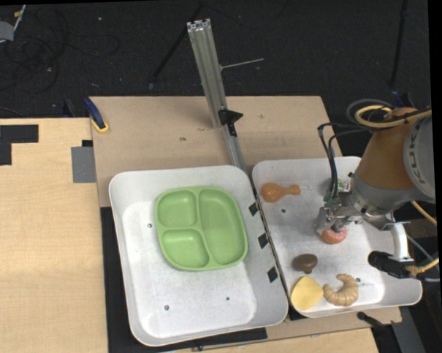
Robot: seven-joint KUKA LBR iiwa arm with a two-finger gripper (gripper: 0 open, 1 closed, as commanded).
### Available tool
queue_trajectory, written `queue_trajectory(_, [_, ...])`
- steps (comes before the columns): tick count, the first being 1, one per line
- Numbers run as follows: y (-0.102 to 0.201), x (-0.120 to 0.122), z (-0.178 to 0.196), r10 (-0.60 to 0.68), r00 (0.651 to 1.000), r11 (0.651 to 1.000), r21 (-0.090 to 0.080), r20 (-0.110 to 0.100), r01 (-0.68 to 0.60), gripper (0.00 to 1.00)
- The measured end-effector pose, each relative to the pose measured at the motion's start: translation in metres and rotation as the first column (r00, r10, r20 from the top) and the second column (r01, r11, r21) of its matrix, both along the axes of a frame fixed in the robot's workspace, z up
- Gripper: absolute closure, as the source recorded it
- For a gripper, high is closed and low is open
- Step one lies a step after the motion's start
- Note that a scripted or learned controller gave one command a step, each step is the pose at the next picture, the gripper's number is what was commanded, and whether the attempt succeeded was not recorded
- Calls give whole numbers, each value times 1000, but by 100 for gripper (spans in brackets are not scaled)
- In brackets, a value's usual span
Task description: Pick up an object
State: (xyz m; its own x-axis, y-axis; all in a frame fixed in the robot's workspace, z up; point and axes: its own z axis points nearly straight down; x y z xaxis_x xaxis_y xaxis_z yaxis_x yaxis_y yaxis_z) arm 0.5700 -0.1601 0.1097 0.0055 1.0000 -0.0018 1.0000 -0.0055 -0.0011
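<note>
Arm: the grey arm (396, 164) is reaching in from the right, over the right bin (372, 293).
Gripper: the gripper (334, 222) is standing right above a pink object (334, 235), perhaps touching it.
Jaws: I cannot tell how they are standing.
Right bin: an orange piece (279, 192) is lying near the far-left corner; a brown piece (306, 263), a yellow piece (306, 293) and a tan croissant (342, 290) are sitting along the near edge.
Left bin: a green divided plate (201, 228) is resting there, with bare white floor near its front.

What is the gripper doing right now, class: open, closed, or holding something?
Gripper: down over the pink object in the right bin; open or closed cannot be told.
</note>
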Motion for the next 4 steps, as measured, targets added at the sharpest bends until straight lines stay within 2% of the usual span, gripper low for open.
queue_trajectory(2, [-7, -2, 114, 6, 1000, 1000, 1, 5, -6, 100])
queue_trajectory(3, [43, 1, 124, 11, 1000, 1000, 4, 1, -11, 100])
queue_trajectory(4, [98, 17, 123, 11, 1000, 1000, 4, 0, -11, 100])
